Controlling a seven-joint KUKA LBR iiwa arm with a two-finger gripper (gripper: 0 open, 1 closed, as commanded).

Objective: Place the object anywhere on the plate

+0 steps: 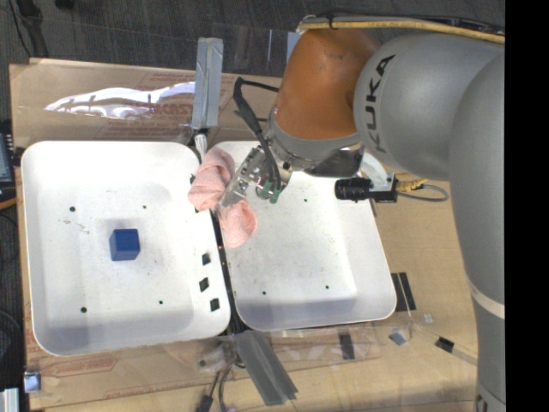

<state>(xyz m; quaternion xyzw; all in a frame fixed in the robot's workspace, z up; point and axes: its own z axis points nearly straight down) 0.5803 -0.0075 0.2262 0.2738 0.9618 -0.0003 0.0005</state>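
— What is lying in the left bin (51, 256)?

— A small blue cube (125, 244) is sitting alone on its white floor, left of centre.

— And the arm (403, 101)?

— It is reaching in from the right, its orange band (322, 88) hanging over the right bin (343, 273). The gripper (254, 178) is pointing down at the seam between the two bins.

— Is it touching anything?

— A pink cloth (221, 200) is draping over that shared rim, bunched right beside the jaws.
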